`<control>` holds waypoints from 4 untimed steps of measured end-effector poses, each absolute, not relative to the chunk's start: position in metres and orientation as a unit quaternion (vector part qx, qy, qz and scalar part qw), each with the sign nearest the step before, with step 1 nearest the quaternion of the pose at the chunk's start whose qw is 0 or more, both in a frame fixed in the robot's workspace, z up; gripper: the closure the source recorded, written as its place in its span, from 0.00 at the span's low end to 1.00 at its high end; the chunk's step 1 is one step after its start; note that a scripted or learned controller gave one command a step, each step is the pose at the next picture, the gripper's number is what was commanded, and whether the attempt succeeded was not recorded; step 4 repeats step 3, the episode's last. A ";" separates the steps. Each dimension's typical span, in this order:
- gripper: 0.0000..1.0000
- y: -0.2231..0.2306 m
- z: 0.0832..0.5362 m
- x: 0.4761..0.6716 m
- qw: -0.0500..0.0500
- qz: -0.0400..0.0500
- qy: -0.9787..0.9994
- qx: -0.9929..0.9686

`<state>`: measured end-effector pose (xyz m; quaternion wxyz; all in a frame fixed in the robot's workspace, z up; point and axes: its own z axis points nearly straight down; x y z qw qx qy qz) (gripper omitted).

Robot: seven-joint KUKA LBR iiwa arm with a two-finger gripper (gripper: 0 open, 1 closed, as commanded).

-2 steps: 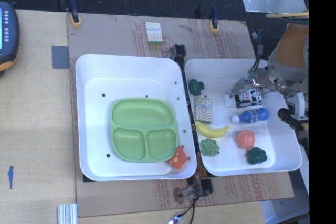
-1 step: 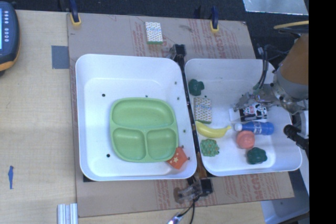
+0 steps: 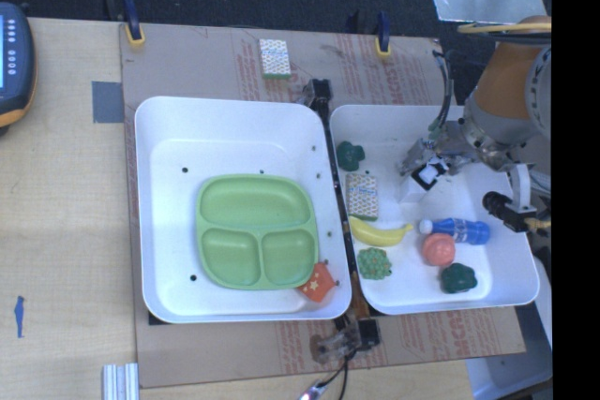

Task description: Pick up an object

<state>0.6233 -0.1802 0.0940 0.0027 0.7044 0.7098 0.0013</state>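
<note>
arm [image 3: 511, 94]: grey casing, orange band above the wrist
hand [image 3: 427, 169]: grey metal, black-and-white tip
cable [image 3: 444, 89]: black, thin
</note>
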 end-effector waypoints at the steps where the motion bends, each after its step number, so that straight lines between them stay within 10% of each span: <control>1: 1.00 -0.182 0.103 0.620 0.000 -0.001 0.709 0.705; 2: 1.00 -0.153 0.159 0.560 -0.003 -0.002 0.708 0.706; 4: 1.00 -0.081 0.205 0.582 0.000 0.001 0.711 0.704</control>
